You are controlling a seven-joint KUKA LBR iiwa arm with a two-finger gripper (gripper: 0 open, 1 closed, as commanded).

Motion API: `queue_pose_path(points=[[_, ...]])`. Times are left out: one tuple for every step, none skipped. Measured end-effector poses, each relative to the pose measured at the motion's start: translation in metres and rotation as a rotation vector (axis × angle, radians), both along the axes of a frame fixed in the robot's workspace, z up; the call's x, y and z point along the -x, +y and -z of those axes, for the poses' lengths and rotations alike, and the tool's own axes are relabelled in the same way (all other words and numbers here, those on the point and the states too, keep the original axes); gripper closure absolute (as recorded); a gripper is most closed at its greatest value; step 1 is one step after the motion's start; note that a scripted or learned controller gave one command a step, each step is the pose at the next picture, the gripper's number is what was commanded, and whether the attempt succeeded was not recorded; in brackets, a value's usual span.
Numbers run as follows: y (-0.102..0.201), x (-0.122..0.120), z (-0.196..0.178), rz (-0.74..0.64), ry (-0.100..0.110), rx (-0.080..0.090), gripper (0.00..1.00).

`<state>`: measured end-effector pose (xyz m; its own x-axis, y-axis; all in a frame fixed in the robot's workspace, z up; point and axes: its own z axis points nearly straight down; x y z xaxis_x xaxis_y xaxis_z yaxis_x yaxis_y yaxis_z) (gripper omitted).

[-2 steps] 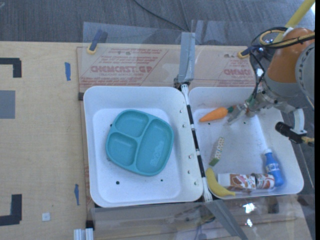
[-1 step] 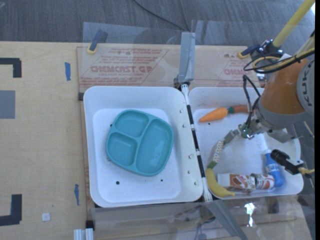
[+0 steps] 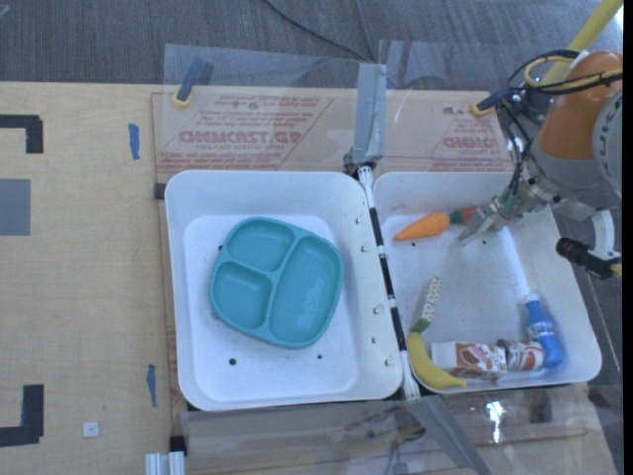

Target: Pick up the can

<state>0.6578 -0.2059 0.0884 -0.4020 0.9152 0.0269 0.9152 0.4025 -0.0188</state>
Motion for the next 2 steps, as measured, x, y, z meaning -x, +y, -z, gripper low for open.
queue_pose_path(points=[[0.0136,-0.0026,0.0,-0.023,0.0,0.019,0.0],[0.0132,-0.0029,0.0001,-0.049,0.0,0.02,0.0]])
